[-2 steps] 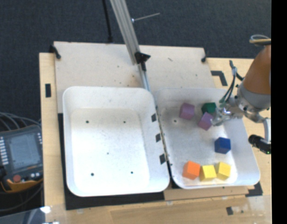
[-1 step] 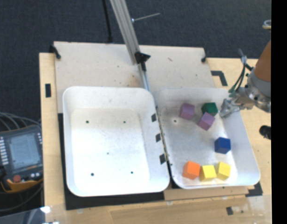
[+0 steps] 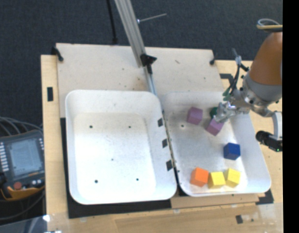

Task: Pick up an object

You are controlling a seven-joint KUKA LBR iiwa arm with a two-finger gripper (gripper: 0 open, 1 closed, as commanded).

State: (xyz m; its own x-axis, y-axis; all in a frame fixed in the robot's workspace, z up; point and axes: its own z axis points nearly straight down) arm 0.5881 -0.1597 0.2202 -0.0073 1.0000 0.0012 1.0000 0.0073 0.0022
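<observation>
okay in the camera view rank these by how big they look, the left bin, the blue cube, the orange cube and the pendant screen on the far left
1. Left bin
2. Pendant screen
3. Orange cube and blue cube: they look alike, so I won't rank them.

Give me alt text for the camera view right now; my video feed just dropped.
The arm's pincer is low in the right bin, right beside a tilted purple block; a grasp cannot be confirmed. A second purple block sits just left, with a blue block in the middle and orange and two yellow blocks along the near edge.
</observation>
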